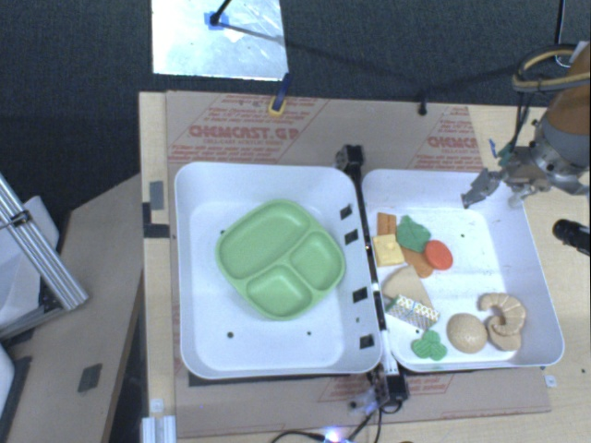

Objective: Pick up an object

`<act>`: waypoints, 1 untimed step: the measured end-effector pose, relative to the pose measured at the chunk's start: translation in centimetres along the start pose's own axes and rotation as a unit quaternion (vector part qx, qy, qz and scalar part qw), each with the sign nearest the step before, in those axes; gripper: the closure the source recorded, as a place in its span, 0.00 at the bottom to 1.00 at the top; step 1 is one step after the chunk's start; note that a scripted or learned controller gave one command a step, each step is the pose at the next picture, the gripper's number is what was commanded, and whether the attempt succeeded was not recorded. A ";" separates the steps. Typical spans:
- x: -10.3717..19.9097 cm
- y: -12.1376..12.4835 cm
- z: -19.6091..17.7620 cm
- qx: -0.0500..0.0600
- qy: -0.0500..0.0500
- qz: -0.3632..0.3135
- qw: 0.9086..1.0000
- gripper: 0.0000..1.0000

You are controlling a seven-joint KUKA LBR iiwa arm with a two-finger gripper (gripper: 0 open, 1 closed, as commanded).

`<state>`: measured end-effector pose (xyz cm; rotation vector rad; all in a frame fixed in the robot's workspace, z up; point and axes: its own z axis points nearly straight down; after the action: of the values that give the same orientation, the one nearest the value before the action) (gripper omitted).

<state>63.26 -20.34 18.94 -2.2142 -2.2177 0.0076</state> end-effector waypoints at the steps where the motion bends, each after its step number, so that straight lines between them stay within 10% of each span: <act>1: 0.0 0.3 -0.6 -0.005 -0.001 -0.001 1.000 0.00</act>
<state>63.54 -20.32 19.55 -2.2185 -2.2266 -0.0014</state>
